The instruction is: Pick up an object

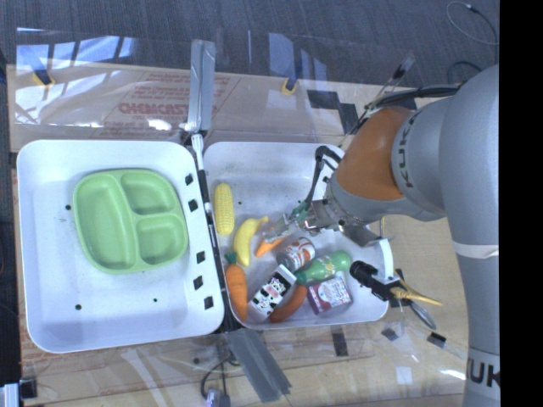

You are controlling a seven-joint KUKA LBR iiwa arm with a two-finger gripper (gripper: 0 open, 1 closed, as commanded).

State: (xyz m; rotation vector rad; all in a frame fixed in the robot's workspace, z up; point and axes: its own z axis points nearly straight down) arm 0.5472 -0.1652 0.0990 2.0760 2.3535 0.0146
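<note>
The likeliest thing to be picked is the small orange plastic carrot piece [268, 246], lying in the middle of the right white bin [254, 155], just below the gripper [303, 213] and touching the yellow plastic banana [244, 237] on its left. It looks like hollow toy food: light, stiff, smooth and a little slippery, so it should be taken across its narrow width near the middle, where a tapered end cannot squirt out. Whether the fingers stand apart or together cannot be told, since the grey-and-orange wrist hides them from above.

Close around it lie a small printed can with a red label [299, 253], a green plastic vegetable [326, 266], a black-and-white cow-print carton [271, 293], a brown sausage [289, 303], a dark red packet [329, 294], a larger orange carrot [237, 285] and a yellow corn cob [223, 208]. The crowding makes a clean pinch harder; a neighbour may be nudged.

The left white bin [42, 312] holds a pale green divided plate [131, 220]. Both bins sit on the worktop [424, 253].
</note>
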